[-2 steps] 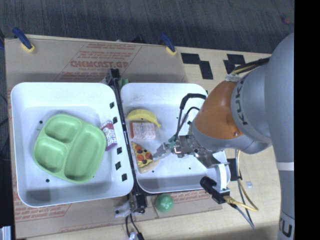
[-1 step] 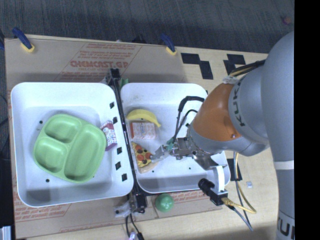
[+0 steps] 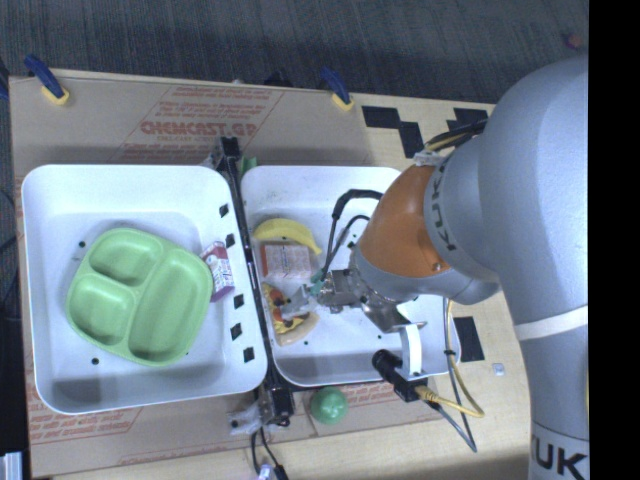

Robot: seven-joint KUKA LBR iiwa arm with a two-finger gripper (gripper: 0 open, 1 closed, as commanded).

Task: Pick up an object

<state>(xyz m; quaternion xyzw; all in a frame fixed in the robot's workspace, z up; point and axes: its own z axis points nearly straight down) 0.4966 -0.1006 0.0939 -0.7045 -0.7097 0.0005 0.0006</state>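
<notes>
1. While the grey arm (image 3: pixel 520 198) reaches in from the right edge of the surface (image 3: pixel 200 118), its bulk covers the right edge and far right corner of the right bin (image 3: pixel 320 363). The orange band sits over the middle of that bin.
2. The wrist slants down toward the bin's left edge. The hand (image 3: pixel 322 290) ends low over the bin floor, just right of the things lying along that edge.
3. Whether the hand is released or clenched cannot be told: its tip is a small blur of metal and dark cable.
4. The things to pick lie along the right bin's left edge. A yellow banana (image 3: pixel 287 234) is toward the far left corner, with a reddish-white packet (image 3: pixel 285 260) against its near side.
5. A heap of small pieces (image 3: pixel 292 320) lies toward the near left corner, just beside the hand. It shows tan, red and yellow, but is too blurred to name.
6. The arm hides much of the right bin's floor, so what lies under it cannot be seen.
7. In the left bin (image 3: pixel 60 208) a green divided plate (image 3: pixel 140 293) fills the middle, and a small maroon-and-white pouch (image 3: pixel 220 268) lies at the bin's right edge.
8. A green ball (image 3: pixel 327 405) rests on the surface just outside the right bin's near edge.
9. The arm's upper links are cut off at the view's right and bottom.
</notes>
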